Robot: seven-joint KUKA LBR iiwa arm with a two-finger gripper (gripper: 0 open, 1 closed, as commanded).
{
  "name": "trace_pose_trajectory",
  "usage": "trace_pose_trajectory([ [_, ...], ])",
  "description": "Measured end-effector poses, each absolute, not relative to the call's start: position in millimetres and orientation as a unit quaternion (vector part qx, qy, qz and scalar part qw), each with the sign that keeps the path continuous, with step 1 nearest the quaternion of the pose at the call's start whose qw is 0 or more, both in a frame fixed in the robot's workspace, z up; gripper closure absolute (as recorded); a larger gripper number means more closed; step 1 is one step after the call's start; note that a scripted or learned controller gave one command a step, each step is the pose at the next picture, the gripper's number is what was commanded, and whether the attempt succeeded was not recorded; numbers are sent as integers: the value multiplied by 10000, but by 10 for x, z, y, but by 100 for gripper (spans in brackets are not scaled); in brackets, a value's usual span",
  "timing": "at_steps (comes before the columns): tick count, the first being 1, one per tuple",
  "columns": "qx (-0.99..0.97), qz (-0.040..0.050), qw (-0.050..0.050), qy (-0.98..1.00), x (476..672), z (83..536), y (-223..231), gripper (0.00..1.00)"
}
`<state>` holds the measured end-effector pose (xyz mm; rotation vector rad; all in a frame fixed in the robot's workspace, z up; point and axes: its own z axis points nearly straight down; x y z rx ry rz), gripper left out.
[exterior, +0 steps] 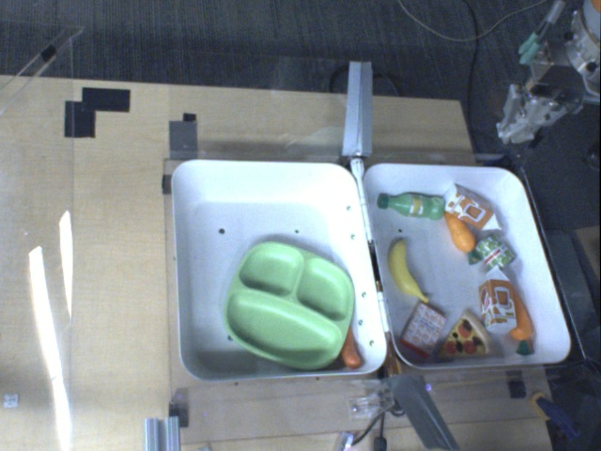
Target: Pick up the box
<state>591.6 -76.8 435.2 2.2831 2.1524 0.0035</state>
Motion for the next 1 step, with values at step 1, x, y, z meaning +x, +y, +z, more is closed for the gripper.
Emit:
trace_pose_trajectory([
  [1, 7364, 14, 11, 6766, 5577, 3620, 85, 100],
])
